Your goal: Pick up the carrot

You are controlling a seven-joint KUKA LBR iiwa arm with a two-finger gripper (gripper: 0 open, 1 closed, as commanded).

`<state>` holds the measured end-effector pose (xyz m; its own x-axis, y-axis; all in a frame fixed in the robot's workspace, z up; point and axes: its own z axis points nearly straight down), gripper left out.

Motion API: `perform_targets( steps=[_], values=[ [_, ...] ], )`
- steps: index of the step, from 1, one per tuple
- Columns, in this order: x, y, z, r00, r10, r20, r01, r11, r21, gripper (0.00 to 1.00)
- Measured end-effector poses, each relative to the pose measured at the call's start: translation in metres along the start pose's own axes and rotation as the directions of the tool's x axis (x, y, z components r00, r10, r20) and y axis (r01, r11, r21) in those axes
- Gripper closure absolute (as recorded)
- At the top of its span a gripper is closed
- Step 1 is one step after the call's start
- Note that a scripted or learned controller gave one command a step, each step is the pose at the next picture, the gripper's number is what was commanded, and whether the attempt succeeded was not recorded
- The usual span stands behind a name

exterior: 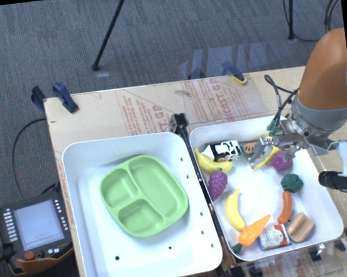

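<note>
Left bin [77,179]: holds a green divided plate [144,194]; nothing of the task lies here.

Right bin [336,221]: holds the toy foods. The carrot [256,230] lies flat on the bin floor near the front wall, leaf end toward the left bin, just right of the lower banana [234,210] and touching or nearly touching the small juice carton [273,237]. A sausage [285,207] stands just beyond the carrot's thick end, with a bread roll [301,228] to the right of the carton.

Pincer [265,152]: sits over the back of the right bin, well apart from the carrot, beside a second banana [213,162] and a purple item [282,162]. Whether it is open or closed cannot be told at this resolution; nothing is clearly between its tips.

Assessment: the carrot is not grasped and rests undisturbed. Approach, descent, closure and lift all appear outstanding.
</note>
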<state>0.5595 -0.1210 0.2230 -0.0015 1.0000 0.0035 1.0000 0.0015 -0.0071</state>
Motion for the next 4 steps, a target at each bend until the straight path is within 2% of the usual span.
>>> perform_targets(
  steps=[1, 2, 3, 4],
  values=[
    [0.016, -0.049, 0.131, 0.999, -0.051, 0.004, 0.051, 0.999, -0.013, 0.0],
    [0.025, -0.084, 0.137, 0.967, -0.257, 0.001, 0.257, 0.967, 0.0, 0.0],
    [0.025, -0.085, 0.129, 0.969, -0.247, -0.004, 0.247, 0.969, 0.004, 1.0],
    [0.099, -0.052, 0.035, 0.995, -0.098, 0.0, 0.098, 0.995, -0.006, 1.0]
  ],
)
